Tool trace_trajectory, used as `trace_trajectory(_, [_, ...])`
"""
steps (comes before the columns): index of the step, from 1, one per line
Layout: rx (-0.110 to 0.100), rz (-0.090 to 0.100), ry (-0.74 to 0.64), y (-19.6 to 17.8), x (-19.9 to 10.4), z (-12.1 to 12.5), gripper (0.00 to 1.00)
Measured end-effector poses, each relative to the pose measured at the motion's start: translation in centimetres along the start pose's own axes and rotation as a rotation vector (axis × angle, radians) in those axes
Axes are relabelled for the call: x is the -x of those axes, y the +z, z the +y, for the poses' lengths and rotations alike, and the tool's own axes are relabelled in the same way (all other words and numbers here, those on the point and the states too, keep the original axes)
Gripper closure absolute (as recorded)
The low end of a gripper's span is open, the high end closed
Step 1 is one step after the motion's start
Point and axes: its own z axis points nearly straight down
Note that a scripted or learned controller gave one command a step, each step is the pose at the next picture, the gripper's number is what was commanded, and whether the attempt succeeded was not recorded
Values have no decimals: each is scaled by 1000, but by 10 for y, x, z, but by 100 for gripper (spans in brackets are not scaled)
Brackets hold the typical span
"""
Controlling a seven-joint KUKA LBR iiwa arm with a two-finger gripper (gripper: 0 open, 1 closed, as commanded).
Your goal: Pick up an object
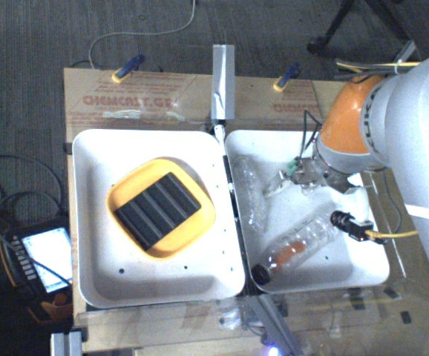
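Observation:
A clear plastic bottle (300,245) with a black cap and an orange patch lies slantwise in the right bin (363,273), its cap toward the front left corner. A crumpled clear plastic piece (250,188) lies along that bin's left wall. A yellow pad with a black ribbed top (161,206) fills the middle of the left bin (96,273). My gripper (287,178) hangs low over the back middle of the right bin, just right of the clear plastic piece and behind the bottle. Nothing is visibly held in it.
The grey arm with its orange band (348,121) covers the back right part of the right bin. An upright metal post (223,80) stands behind the divider between the bins. Two blue-and-yellow clamps (128,67) hold the board at the back.

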Motion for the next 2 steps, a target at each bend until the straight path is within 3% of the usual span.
trace_trajectory(1, [-1, -1, -36, 1, 50, 5, 0])
trace_trajectory(2, [-14, 6, -184, -30, 55, -62, 0])
